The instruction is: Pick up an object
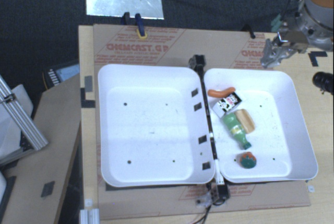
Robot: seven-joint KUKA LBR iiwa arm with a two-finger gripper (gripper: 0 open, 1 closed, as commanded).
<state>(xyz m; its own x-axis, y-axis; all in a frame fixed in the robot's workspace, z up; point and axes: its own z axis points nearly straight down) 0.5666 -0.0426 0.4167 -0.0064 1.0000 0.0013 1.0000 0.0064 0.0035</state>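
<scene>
Nearest the camera in the right bin [292,113], a small green and orange ball [248,160] lies at 6 o'clock. Above it a green bottle [236,130] lies tilted, touching a tan block [245,120] at its 2 o'clock. Next comes a black and white card [228,103], then an orange sausage [221,92] at 11 o'clock. The left bin [151,124] sits alongside. Farthest, my gripper [271,58] hangs past the right bin's far rim at 1 o'clock, grasping nothing; I cannot tell whether my jaws are parted.

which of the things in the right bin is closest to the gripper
The orange sausage-shaped piece, lying at the top of the cluster in the right bin. The gripper hangs beyond that bin's far rim; the green bottle and the others lie nearer the camera.
</scene>
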